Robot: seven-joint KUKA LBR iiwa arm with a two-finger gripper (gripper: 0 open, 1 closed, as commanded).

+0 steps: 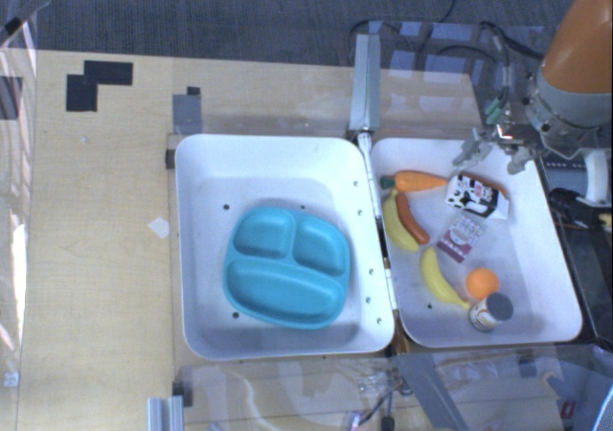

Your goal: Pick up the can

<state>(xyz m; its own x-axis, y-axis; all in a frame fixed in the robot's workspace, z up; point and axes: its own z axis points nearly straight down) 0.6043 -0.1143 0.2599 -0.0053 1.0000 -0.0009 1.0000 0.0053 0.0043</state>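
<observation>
Hovering over the far edge of the right bin [565, 319], the gripper [494, 144] is seen with its two metal fingers spread apart and nothing between them, so the claw is released. It hangs from the grey wrist beneath the orange band of the arm [579, 46], which enters at the bin's far right corner. The can [488, 311] is found at the near edge of the same bin, lying tilted with its round metal end turned up toward the camera, well apart from the gripper. An orange ball [482, 282] is seen just beside the can, touching or nearly touching it on the far side. A yellow banana [438, 278] is laid next to the ball, toward the bin's left wall. Near the far left corner a carrot [420, 182], a sausage-like piece [413, 219] and a second banana [398, 226] are grouped. A black-and-white carton [476, 194] and a small packet [460, 237] are placed around the middle. In the left bin [196, 228] a blue divided tray [286, 266] is set.
</observation>
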